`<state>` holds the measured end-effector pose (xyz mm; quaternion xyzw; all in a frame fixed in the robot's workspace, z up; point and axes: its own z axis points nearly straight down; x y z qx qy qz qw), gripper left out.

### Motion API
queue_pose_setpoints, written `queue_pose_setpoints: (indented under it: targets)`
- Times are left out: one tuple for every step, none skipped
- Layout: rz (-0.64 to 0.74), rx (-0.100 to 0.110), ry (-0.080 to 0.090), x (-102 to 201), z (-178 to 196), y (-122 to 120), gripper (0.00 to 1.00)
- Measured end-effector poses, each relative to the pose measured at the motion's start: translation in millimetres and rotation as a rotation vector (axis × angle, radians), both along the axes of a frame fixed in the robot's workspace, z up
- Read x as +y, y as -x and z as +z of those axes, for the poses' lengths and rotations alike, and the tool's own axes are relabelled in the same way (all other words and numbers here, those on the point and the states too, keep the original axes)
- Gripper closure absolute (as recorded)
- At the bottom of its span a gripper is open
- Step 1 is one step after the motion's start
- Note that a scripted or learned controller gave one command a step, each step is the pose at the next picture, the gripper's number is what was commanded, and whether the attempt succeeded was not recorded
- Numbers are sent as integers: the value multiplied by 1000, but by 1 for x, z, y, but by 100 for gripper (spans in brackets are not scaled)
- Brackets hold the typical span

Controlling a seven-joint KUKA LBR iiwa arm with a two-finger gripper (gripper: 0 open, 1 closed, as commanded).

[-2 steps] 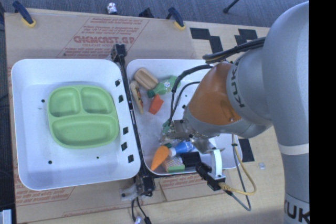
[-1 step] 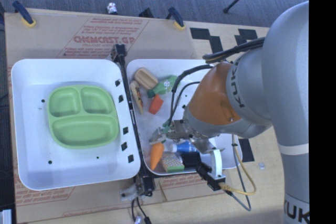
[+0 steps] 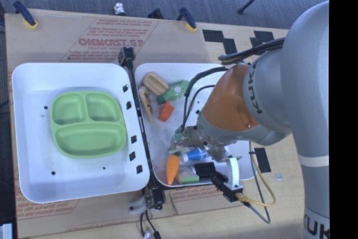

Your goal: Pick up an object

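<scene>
Your gripper (image 3: 193, 155) sits low in the right bin (image 3: 146, 73), down at its near end, under the grey arm (image 3: 296, 92) with the orange band (image 3: 226, 101). The arm comes in from the right and covers much of that bin. You cannot tell the gripper's state from this camera view.

Just beside the gripper you see a blue object (image 3: 197, 154), partly hidden, and an orange carrot-shaped toy (image 3: 173, 168) leaning at the near wall, with a green piece (image 3: 188, 178) next to it. Further back in the same bin: a tan bread-like toy (image 3: 155, 84), a red block (image 3: 166, 112), a green item (image 3: 173, 92) and a yellowish strip (image 3: 146, 103) along the left wall.

In the left bin (image 3: 22, 137) you have a green divided plate (image 3: 88, 123), three compartments, lying flat.

Both bins rest on a cardboard-covered bench (image 3: 100, 36), with blue clamps (image 3: 25, 14) at its far edge.
</scene>
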<state>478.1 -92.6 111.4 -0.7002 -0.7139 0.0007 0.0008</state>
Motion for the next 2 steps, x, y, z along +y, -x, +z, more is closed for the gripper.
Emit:
queue_pose_setpoints:
  targets:
    - [0,0,0,0,0,0,0]
    - [-13,4,-2,-2,-20,3,0]
